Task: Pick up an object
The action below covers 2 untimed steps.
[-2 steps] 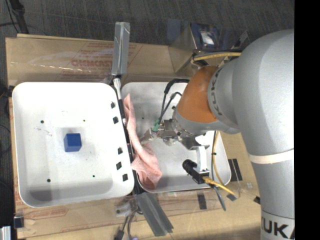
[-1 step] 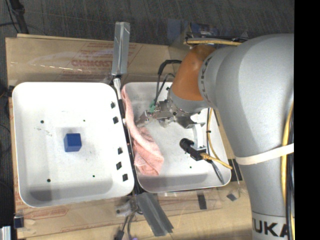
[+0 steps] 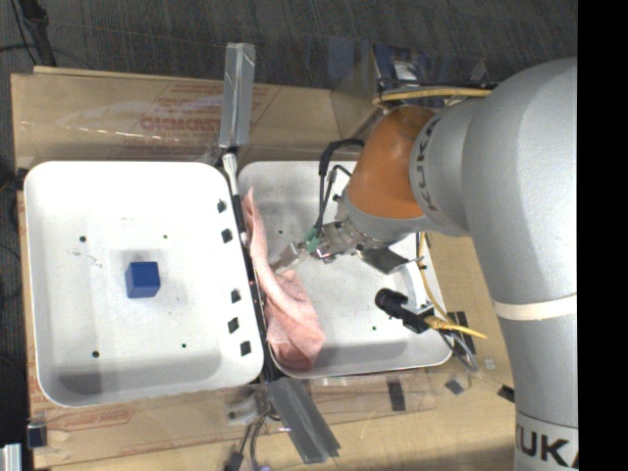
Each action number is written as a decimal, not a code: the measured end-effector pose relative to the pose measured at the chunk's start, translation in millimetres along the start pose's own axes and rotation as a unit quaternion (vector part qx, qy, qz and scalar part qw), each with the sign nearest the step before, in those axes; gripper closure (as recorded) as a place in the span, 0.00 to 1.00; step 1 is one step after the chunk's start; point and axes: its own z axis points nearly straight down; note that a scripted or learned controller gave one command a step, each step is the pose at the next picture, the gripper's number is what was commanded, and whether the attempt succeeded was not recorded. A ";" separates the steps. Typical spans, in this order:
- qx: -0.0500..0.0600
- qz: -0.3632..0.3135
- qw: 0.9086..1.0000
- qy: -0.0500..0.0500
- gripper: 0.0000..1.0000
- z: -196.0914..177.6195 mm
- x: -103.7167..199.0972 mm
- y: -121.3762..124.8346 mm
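Arm (image 3: 510, 165) comes in from the right edge of the view. The big grey link covers the right bin's (image 3: 343, 314) right side, and the orange band (image 3: 388, 177) sits over its upper middle. The wrist is bent over so the gripper (image 3: 302, 249) points left, towards the wall between the two bins, and it sits low over the right bin's floor, left of centre. Pink cloth (image 3: 290, 310) is a long crumpled strip along the right bin's left wall. It runs from the upper part of that wall down to the bin's bottom-left corner and bunches thicker at the lower end. The gripper tip is just beside the cloth's right edge, roughly mid-length. Can't tell from this angle whether it's touching or just above. Can't tell the jaw state either: the tip reads as one grey blob against the white floor, and nothing is visibly pinched. Blue cube (image 3: 143, 279) sits alone in the left bin (image 3: 128, 199), a bit left of centre and flat on the floor, well apart from the gripper. Both bins sit on a cardboard sheet (image 3: 118, 106).
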 end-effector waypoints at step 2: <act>-0.001 -0.018 1.000 0.000 1.00 4.1 13.1 -38.0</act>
